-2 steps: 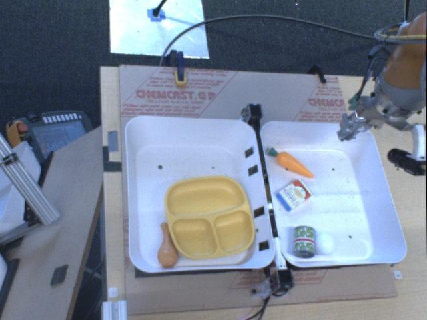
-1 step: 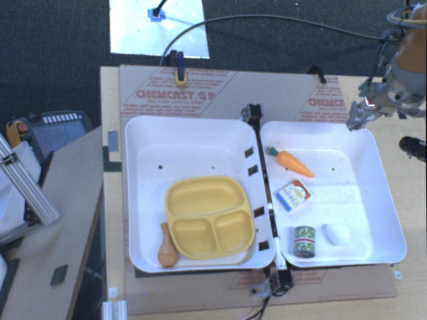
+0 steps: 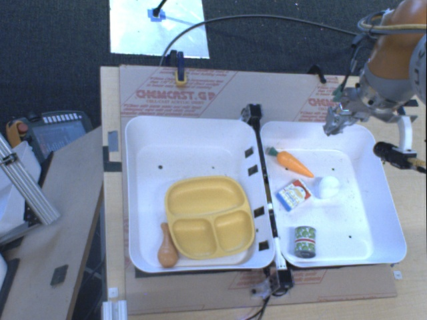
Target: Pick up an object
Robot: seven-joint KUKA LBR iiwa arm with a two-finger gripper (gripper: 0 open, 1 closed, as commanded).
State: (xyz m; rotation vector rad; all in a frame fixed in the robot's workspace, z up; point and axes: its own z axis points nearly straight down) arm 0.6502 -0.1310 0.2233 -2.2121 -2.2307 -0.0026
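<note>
Carrot point(image 3: 294, 163) lies below-left of the pincer point(image 3: 333, 127), leafy end pointing upper-left; pincer's opening cannot be told, touching nothing.

Floor: dark, speckled carpet point(image 3: 60, 45) fills the top of the camera view, behind and to the left of the claw point(image 3: 331, 127).
Floor patch: a pale, shiny square sheet point(image 3: 133, 25) lies on the carpet, far left of the claw and beyond it, with a small blue mark point(image 3: 156, 14) on it.
Cable: a thin black cable point(image 3: 267, 20) arcs over the carpet, above the claw.
Surface: light wood point(image 3: 113, 245), overlaid with a board printed in red letters point(image 3: 175, 93), left of the claw.
Side furniture: a beige table point(image 3: 60, 232) stands at lower left, far from the claw, touching an aluminium rail point(image 3: 27, 187).
Light: even, soft, with faint shadows.
</note>
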